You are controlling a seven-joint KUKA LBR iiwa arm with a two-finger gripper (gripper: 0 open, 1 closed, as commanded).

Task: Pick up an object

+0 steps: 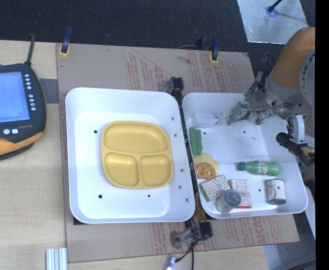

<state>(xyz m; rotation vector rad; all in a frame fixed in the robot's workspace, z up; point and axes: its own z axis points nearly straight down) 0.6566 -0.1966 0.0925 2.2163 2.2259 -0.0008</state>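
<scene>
My gripper point(244, 117) hangs over the far part of the right bin point(299, 207), open, its fingers spread with nothing between them. Under it the bin floor is bare. Nearer the front lie a green bottle point(258, 167) on its side, a small white and red can point(275, 191), a grey round can point(229, 199), a checkered packet point(214, 187), a red and white packet point(240, 185) and a round yellow-orange item point(205, 167). Along the bin's left wall rest a green stick-like item point(195, 141) and a clear plastic piece point(204, 119).
The left bin point(85, 207) holds a yellow divided tray point(136, 153). A teach pendant with a blue screen point(9, 106) sits on the bench at far left. Clamps point(213, 48) hold the cardboard sheet at the back edge.
</scene>
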